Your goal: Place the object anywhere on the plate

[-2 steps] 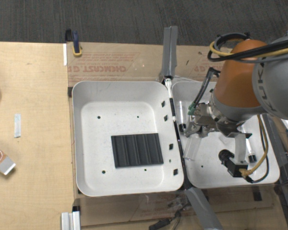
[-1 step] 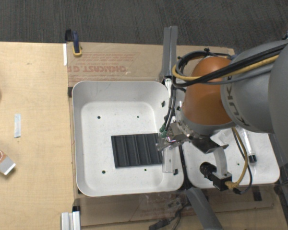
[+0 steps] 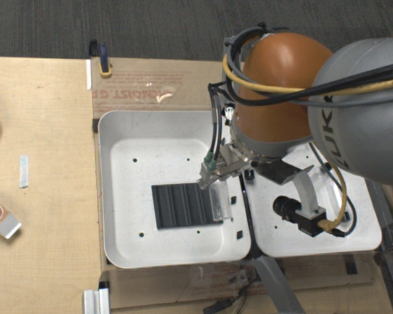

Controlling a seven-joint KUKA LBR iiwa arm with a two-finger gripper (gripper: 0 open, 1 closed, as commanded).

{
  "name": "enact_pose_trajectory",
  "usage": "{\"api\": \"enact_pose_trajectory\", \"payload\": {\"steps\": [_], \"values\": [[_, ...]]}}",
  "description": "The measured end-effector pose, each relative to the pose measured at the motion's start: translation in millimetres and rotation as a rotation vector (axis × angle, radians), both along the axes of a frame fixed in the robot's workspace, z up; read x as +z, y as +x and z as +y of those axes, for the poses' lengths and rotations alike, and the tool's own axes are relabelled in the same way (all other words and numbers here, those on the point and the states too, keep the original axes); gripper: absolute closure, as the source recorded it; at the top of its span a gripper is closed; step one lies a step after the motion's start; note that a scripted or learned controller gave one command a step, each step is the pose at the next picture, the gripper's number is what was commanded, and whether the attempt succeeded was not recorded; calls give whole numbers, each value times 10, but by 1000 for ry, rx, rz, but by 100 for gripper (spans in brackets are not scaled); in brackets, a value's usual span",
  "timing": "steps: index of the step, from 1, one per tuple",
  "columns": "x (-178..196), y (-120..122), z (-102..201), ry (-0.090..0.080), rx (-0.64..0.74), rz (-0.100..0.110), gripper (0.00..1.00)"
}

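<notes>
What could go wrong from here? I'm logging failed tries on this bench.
The gripper sits at the right edge of the dark ribbed plate in the left bin, so it might bump or shift the plate. The arm's bulk hides most of the right bin, so anything under it goes unchecked.

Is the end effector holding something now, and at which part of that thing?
It cannot be told. The end effector is at the right edge of the dark ribbed plate in the left bin.
</notes>
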State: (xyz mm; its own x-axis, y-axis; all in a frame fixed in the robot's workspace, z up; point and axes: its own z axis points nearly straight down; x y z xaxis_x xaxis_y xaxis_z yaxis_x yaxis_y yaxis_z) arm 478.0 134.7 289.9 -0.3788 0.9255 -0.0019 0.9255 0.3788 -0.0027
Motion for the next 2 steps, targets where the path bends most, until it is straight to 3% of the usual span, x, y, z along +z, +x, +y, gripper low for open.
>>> {"api": "enact_pose_trajectory", "payload": {"steps": [1, 2], "values": [[3, 0, 347, 0, 176, 0, 100], [4, 0, 348, 0, 176, 0, 0]]}}
